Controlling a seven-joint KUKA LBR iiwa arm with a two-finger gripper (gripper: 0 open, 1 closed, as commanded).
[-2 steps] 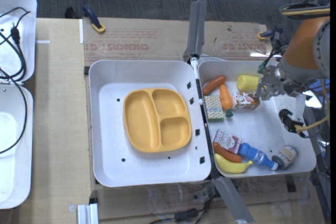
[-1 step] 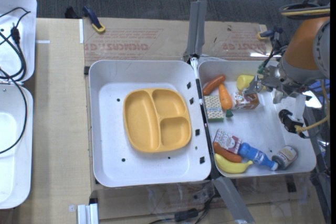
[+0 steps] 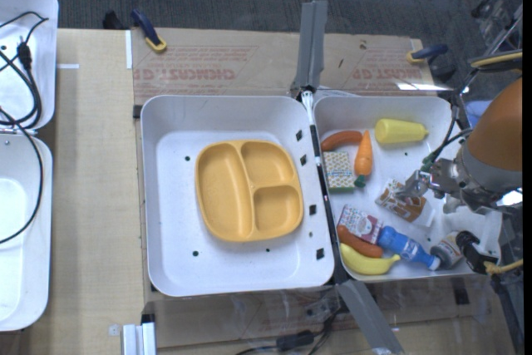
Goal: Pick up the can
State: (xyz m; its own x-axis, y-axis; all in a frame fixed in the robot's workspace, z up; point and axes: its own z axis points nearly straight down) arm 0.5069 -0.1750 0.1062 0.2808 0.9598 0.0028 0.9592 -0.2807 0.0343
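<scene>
The can (image 3: pixel 450 250) is a small grey tin that lies on its side in the front right corner of the right bin (image 3: pixel 378 106), just past the tip of a blue bottle (image 3: pixel 406 246). My gripper (image 3: pixel 422 178) hangs over the right side of this bin, above and to the left of the can and apart from it. Its tip sits just over a crinkled snack bag (image 3: pixel 401 200). The grey arm with its orange band (image 3: pixel 501 129) reaches in from the right.
The right bin also holds a banana (image 3: pixel 366 262), a red carton (image 3: pixel 359 222), a carrot (image 3: pixel 363 153), a sausage (image 3: pixel 341 140), a yellow corn-like piece (image 3: pixel 400 130) and a speckled block (image 3: pixel 337 171). A yellow divided plate (image 3: pixel 248 189) lies in the left bin (image 3: pixel 166 179).
</scene>
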